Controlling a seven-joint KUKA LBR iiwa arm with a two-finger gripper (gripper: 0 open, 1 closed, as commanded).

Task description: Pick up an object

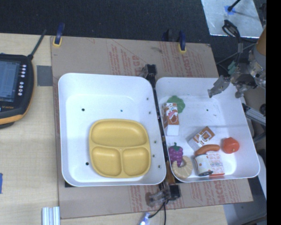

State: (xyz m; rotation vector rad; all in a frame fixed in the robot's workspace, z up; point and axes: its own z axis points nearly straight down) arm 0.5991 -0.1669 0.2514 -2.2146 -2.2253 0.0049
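The gripper (229,86) hangs over the far right rim of the right bin (234,108), its two fingers spread apart with nothing between them. Beneath it the far half of that bin is bare white floor, open room on all sides. The objects crowd the near half and the left wall: a green leafy piece (176,102) and a red-and-white carton (171,115) against the dividing edge, a small brown-and-white box (203,137) near the middle, a smooth sausage (207,149), a round red-orange tomato (230,145) close to the right wall, a labelled can (209,164) lying on its side, a purple grape bunch (176,153) and a flat tan disc (182,168) just beside the near rim. The left bin (75,107) carries a yellow three-compartment plastic tray (119,147) with rounded corners, leaving a free strip along its far edge
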